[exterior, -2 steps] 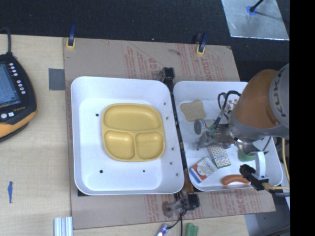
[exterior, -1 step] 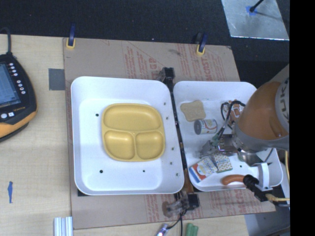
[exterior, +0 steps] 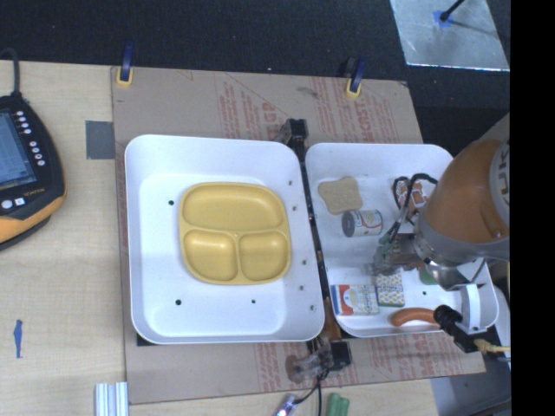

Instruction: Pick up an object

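Robot arm reaching down into the right bin (exterior: pixel 381 156).

The gripper (exterior: pixel 390 251) sits low among the small things. I cannot tell if it is gripping anything. Near it are a little can (exterior: pixel 362 223), a tan sponge (exterior: pixel 340 194), and a checkered packet (exterior: pixel 389 289). The left bin (exterior: pixel 147 232) holds a yellow tray (exterior: pixel 234 232).

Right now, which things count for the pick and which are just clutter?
For the pick:
gripper, down in the right bin
can
tan sponge
card
patterned pad
orange piece

Lying about:
yellow tray in the left bin
pendant
clamps
cardboard
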Available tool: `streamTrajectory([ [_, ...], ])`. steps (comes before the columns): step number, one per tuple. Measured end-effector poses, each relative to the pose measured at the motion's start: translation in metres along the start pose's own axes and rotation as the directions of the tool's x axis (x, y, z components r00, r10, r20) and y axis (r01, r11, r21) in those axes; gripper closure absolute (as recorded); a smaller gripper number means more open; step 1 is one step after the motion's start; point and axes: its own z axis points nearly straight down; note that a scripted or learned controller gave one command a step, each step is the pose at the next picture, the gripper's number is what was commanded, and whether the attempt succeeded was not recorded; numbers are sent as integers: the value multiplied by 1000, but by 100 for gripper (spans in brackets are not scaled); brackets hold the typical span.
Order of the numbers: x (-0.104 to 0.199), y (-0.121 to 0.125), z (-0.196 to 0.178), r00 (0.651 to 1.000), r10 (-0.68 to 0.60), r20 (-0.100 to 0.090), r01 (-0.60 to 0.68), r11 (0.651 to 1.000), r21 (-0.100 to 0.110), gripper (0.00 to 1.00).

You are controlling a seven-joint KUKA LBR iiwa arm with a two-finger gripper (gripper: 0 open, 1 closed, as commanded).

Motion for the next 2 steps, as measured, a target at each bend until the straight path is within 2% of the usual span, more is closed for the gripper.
streamTrajectory([
  [1,0,0,0,1000,0,0,0,1000,0,0],
  [2,-1,1,-10,1000,-5,2,5,1000,-1,100],
])
